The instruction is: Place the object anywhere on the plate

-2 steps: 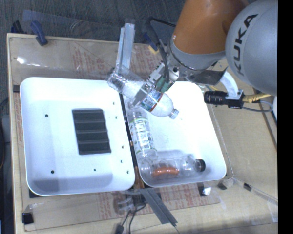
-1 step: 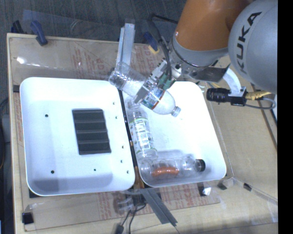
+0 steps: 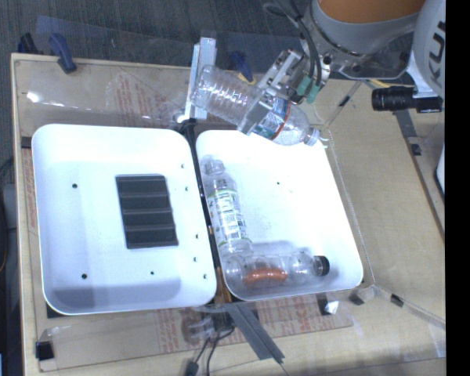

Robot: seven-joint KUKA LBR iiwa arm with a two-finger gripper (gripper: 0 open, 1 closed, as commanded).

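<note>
Camera view: your claw (image 3: 276, 104) grips a clear bottle (image 3: 247, 104) near one end; expect it to pivot and slip before reaching the plate (image 3: 146, 211).

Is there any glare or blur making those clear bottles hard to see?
Camera view: the gripper area looks slightly blurred around the held bottle; the two clear bottles blend into the bright right bin; soft shadow along the left bin's lower edge.

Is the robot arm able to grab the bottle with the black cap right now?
Probably not yet. The gripper is up at the far edge of the right bin, shut on a clear bottle. Nothing covers the black-capped bottle, but it must let go first.
</note>
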